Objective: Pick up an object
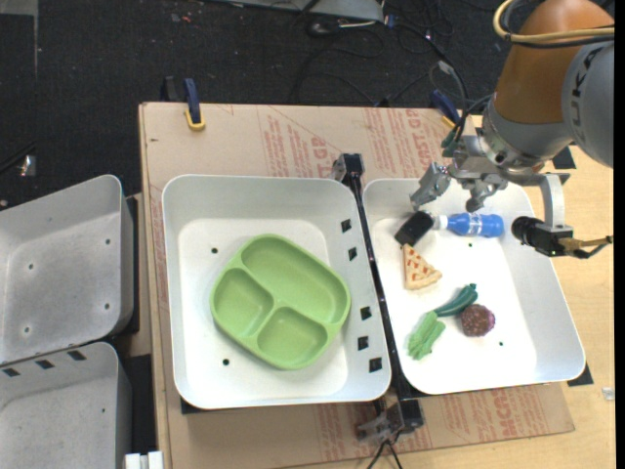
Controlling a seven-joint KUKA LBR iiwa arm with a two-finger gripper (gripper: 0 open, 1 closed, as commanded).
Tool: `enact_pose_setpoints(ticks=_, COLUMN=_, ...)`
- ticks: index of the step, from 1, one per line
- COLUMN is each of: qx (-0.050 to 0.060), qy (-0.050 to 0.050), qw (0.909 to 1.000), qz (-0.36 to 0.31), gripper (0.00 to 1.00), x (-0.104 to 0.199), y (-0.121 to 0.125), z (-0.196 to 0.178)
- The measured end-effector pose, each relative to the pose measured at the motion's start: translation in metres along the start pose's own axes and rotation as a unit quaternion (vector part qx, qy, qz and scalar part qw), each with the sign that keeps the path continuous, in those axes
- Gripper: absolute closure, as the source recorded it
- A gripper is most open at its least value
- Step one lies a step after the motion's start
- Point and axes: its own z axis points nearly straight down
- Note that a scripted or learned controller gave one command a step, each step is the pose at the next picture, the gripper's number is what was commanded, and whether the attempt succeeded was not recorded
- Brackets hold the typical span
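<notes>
Claw (453,190) hangs wide and empty at 12 o'clock of the right bin (547,355), above the blue bottle (475,225); we judge nothing picked yet.

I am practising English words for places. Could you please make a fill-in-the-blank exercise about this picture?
1. The green divided plate lies in the ____ bin.
2. The pizza slice lies in the ____ bin.
3. The blue bottle lies on its ____.
4. The pincer hangs above the ____ bin.

Missing words: left; right; side; right
</notes>
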Motion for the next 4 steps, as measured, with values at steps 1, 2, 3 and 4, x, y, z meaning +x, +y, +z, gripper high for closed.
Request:
enact_pose_setpoints(ticks=1, qx=-0.006, qy=-0.001, qw=1.0000, qz=-0.001, gripper=0.00, x=0.000, y=0.002, z=-0.008)
enact_pose_setpoints(ticks=2, qx=-0.005, qy=-0.001, qw=1.0000, qz=0.000, gripper=0.00, x=-0.003, y=0.010, z=0.052)
enact_pose_setpoints(ticks=3, qx=-0.005, qy=-0.001, qw=1.0000, qz=0.000, gripper=0.00, x=-0.001, y=0.014, z=0.095)
enact_pose_setpoints(ticks=4, qx=-0.005, qy=-0.001, qw=1.0000, qz=0.000, gripper=0.00, x=0.000, y=0.014, z=0.147)
